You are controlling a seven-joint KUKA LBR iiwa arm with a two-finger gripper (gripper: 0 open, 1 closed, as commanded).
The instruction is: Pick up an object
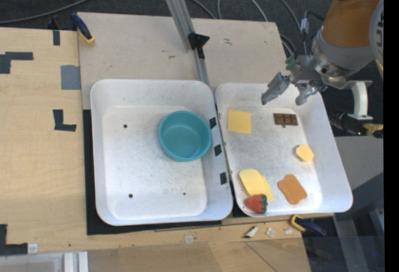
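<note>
One fixed camera looks down at a slant, taking in both bins [100,140] left of the gripper [288,95].

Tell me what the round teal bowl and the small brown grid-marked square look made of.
The round teal bowl looks like moulded plastic: uniform colour, smooth with a soft sheen, thin even rim. The small brown grid-marked square resembles a toy chocolate piece, probably plastic or rubber; it is too small to tell the finish.

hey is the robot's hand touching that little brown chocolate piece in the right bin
Apart. In the camera view the hand hangs open above the bin's far edge, with bare white floor between its fingertips and the chocolate piece.
</note>
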